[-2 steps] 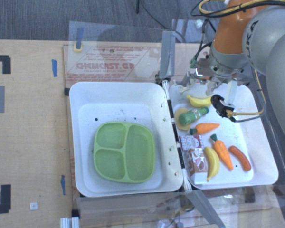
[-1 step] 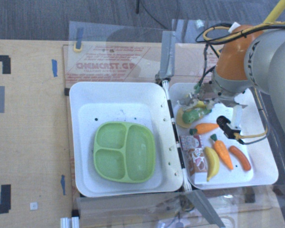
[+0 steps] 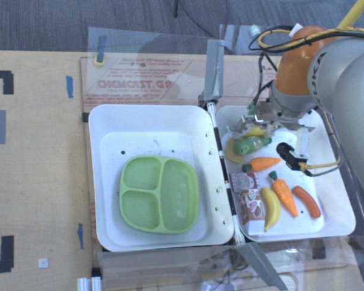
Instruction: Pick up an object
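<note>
My gripper (image 3: pixel 255 128) hangs low over the back left part of the right bin (image 3: pixel 340 220), under the orange wrist band. Just below it lies a green and yellow toy vegetable (image 3: pixel 249 145), close to or touching the gripper; I cannot tell which. In front of that rest an orange carrot (image 3: pixel 265 162), a second carrot (image 3: pixel 284 197), a red-orange sausage (image 3: pixel 307 202), a yellow banana (image 3: pixel 270 208) and a printed brown packet (image 3: pixel 249 199).
The left bin (image 3: pixel 103 138) holds a green divided plate (image 3: pixel 159 194). A ridge where the two bins meet (image 3: pixel 223 174) runs just left of the packet. The grey arm covers the right bin's back right corner.
</note>
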Robot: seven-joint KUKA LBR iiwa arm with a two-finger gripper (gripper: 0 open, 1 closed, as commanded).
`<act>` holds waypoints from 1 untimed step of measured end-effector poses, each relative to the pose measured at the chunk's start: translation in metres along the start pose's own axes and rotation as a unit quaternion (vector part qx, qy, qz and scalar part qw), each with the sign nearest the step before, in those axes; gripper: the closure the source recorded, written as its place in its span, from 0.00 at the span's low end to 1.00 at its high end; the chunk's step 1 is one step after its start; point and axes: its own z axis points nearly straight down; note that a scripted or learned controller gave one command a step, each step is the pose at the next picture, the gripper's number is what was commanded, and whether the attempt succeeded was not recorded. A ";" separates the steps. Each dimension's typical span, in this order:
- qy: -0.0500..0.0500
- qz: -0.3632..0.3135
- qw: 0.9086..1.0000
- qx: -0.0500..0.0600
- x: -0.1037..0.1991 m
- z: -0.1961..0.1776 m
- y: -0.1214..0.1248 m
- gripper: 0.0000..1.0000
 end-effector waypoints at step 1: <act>0.000 -0.001 1.000 0.000 0.000 -0.013 0.001 1.00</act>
